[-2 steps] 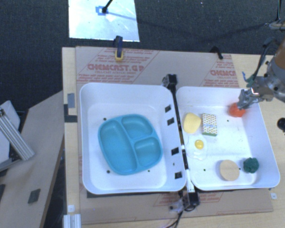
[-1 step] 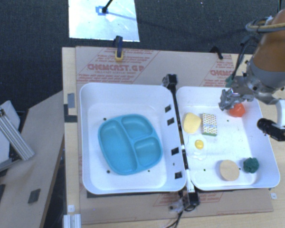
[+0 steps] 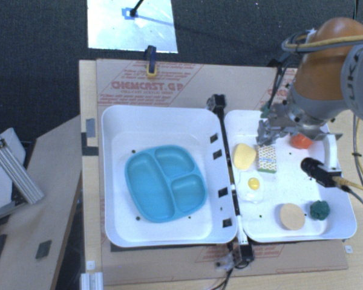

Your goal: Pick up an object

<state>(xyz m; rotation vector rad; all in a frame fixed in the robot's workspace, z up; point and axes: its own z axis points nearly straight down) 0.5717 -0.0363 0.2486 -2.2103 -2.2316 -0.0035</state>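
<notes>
While the arm (image 3: 333,59) reaches in from the right, the pincer (image 3: 267,132) is seen low over the right bin (image 3: 345,222), by its far edge, just above a patterned block (image 3: 267,159); whether it is open cannot be told. A blue tray (image 3: 165,183) is seen in the left bin (image 3: 118,162).

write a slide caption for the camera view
Gripper hovers over toy food in the right bin; blue tray sits left.

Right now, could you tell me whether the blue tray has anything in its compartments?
Empty. The blue tray lies flat in the left bin, and all three compartments show bare blue plastic; the food items sit in the right bin.
</notes>
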